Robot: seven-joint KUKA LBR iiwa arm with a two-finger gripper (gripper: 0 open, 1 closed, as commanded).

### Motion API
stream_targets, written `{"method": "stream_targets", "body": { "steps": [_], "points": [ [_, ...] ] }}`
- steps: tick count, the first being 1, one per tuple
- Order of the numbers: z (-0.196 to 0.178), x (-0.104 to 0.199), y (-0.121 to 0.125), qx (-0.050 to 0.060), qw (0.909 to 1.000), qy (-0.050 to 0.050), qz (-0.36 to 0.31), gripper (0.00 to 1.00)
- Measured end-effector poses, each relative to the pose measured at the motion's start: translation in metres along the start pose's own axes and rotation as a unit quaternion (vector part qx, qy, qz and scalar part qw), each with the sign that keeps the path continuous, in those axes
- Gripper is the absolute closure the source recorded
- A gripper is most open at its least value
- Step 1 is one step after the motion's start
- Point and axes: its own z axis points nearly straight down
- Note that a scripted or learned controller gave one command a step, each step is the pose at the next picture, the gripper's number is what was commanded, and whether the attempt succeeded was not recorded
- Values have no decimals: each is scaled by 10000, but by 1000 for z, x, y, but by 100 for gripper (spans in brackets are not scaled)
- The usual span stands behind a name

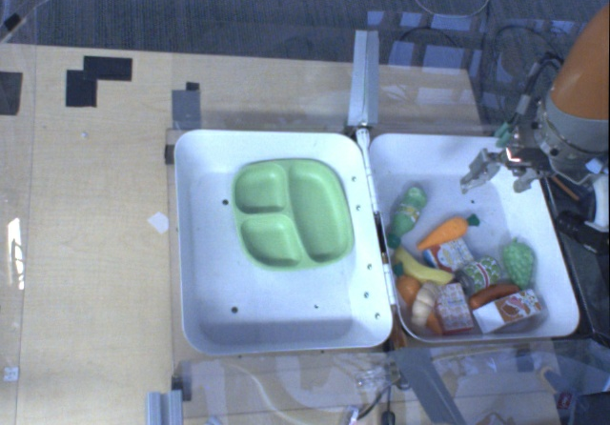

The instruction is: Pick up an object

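Nothing picked up yet: end effector open and holding nothing, hovering over right bin, well above carrot. Whole grab left.

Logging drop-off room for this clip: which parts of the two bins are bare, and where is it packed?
Bare: left bin floor around the green tray, and right bin floor beside the gripper. Crowded: its near half, from carrot to banana.
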Motion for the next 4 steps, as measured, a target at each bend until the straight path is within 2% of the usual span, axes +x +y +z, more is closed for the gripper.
{"method": "stream_targets", "body": {
  "steps": [1, 2, 3, 4],
  "points": [
    [143, 33, -4, 5, 9995, 2, -300, 0],
    [143, 33, -4, 4, 9995, 1, -301, 0],
    [132, 34, -2, -21, 9995, 3, -307, 100],
    [-40, 111, -6, -11, 9991, 2, -417, 100]
  ]
}}
